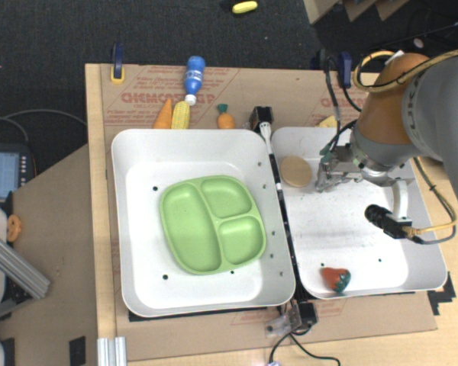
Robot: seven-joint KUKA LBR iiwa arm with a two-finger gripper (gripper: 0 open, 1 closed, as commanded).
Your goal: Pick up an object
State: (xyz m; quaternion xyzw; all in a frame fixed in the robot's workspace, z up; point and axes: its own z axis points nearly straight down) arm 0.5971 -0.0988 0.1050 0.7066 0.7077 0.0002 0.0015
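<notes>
Gripper (330,175) hangs low in the right bin (366,273), just beside the round tan cookie (295,171). Honestly can't tell its grip state. A strawberry (337,278) sits well away from it, at that bin's near edge.

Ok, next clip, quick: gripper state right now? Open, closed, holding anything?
Gripper: low in the right bin, beside the tan round object; nothing seen between its fingers; open or closed cannot be told.

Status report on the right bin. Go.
Hand low in right bin, beside the tan round piece, nothing seen held. Red-and-green toy lies at near edge. Black cable fitting hangs over bin floor.
</notes>
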